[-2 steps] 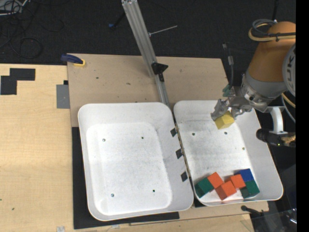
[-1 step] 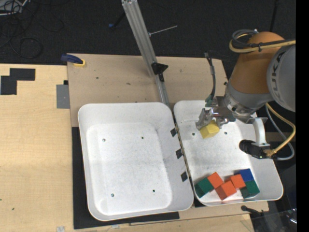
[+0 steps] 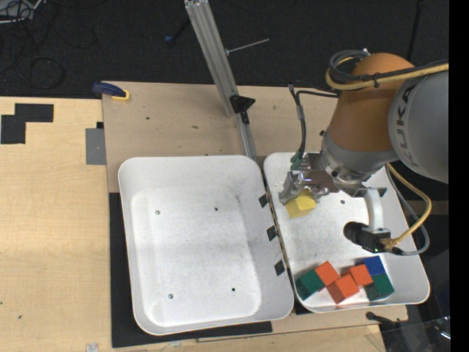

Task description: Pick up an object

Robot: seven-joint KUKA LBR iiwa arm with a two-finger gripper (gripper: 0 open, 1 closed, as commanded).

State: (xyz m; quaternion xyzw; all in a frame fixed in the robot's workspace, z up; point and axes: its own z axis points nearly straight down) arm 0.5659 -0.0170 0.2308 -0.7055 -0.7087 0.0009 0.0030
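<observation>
Nearest, a cluster of blocks point(image 3: 344, 279) lies at the right bin's point(image 3: 418, 288) six o'clock. Farther, at ten o'clock, the pincer point(image 3: 297, 191) sits on the yellow block point(image 3: 301, 204); its grip I cannot tell. Best lift slowly, straight up.

Grey arm with orange band reaching in from the right over right-hand shallow white bin point(image 3: 410, 288). Two-finger gripper point(image 3: 299, 191) low, directly above and touching small yellow block point(image 3: 301, 205). Cluster of orange, green and blue blocks point(image 3: 346, 280) at near edge. Left-hand white bin point(image 3: 139, 189) alongside.
</observation>
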